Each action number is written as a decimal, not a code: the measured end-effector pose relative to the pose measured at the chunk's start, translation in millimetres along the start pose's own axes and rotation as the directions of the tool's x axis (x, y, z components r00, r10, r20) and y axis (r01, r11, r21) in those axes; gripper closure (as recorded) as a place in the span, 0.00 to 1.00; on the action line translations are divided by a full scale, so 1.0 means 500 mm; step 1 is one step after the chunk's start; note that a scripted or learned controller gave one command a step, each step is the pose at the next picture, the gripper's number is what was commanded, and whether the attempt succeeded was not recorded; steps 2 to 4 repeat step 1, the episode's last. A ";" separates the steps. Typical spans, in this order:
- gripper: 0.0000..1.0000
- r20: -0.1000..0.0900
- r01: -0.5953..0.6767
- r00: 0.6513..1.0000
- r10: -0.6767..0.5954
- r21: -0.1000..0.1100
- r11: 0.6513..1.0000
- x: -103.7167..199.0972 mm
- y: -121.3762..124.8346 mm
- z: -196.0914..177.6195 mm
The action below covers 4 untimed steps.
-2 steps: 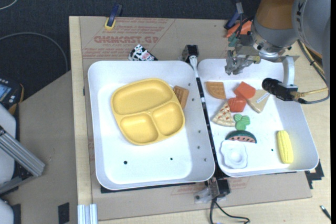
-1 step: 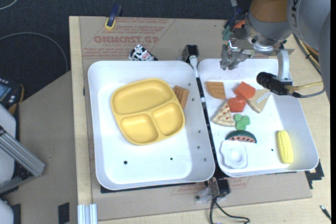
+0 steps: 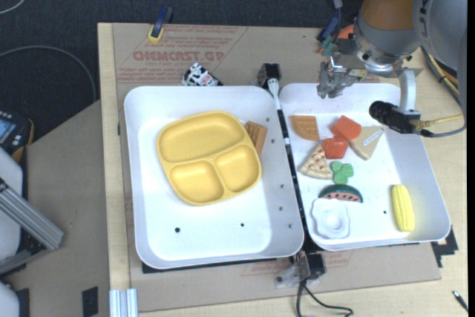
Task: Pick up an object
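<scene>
Camera view: gripper (image 3: 331, 87) above right bin (image 3: 434, 182) rim, holding nothing.

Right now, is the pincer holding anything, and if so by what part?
Nothing is held. The pincer hangs over the back edge of the right bin, apart from the toy food.
</scene>
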State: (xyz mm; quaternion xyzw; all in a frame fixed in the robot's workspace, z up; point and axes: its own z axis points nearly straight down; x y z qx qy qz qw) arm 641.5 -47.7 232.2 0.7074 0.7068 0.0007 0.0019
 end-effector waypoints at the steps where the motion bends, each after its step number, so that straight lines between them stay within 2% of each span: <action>1: 1.00 0.000 0.002 1.000 -0.002 0.000 1.000 -0.006 0.030 0.010; 4: 1.00 0.000 0.002 1.000 -0.002 0.000 1.000 -0.006 0.030 0.010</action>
